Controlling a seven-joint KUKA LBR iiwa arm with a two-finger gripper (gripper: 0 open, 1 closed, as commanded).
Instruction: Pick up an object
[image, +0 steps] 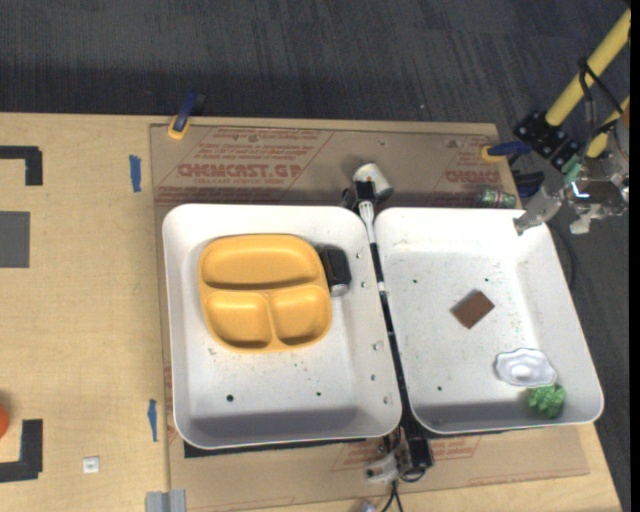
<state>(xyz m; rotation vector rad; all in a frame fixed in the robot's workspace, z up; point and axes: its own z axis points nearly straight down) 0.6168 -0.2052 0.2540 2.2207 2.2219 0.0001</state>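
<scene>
The left bin (190, 330) holds a yellow divided tray (266, 290), with a small black object (335, 268) against its right side. A brown square piece (473, 309) lies flat in the middle of the right bin (430, 260). In that bin's near right corner are a pale, clear-white object (524, 368) and, just below it, a small green object (546, 400). My gripper (530, 215) hangs at the right bin's far right corner, over the rim and apart from all the objects. Nothing shows in its grasp.
The bins stand side by side on a cardboard sheet (250, 160) on the wooden bench. A small white and black fitting (369, 183) sits at the far end of the seam between the bins. Yellow and black hardware (570, 100) stands at the top right.
</scene>
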